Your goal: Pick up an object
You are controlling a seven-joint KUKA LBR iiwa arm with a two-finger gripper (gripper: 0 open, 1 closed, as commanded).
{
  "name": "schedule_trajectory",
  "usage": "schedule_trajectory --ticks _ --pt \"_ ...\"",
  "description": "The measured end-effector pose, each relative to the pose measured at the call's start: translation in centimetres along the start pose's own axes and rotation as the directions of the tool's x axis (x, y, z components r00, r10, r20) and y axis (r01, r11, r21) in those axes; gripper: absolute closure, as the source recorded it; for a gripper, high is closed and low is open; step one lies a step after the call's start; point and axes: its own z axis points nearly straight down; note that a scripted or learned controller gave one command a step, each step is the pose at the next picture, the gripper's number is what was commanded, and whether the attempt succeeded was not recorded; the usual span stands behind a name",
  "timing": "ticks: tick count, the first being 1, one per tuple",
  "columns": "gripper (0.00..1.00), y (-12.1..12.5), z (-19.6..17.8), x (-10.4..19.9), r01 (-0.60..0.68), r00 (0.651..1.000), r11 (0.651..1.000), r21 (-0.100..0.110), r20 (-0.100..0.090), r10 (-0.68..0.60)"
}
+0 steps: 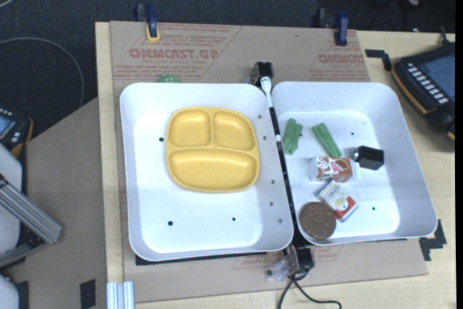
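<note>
The right bin holds several small objects. Two green pieces lie near its middle: one by the left wall, another tilted beside it. A black block sits to the right. A red and white packet lies below the green pieces. A second small packet rests lower down, next to a round brown disc at the bin's front edge. A yellow divided plate sits in the left bin.
Blue clamps hold the brown board at its back edge. A black and orange pendant lies off the board to the right. A small green thing sits behind the left bin.
</note>
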Motion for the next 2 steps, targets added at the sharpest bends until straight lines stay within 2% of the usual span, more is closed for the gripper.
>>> schedule_trajectory --ticks 1,2 --pt "1.0 0.0 2.4 2.1 0.007 1.0 1.0 0.007 -0.006 -0.007" --pt "1.0 0.0 4.0 0.2 0.002 1.0 1.0 0.007 -0.005 -0.002"
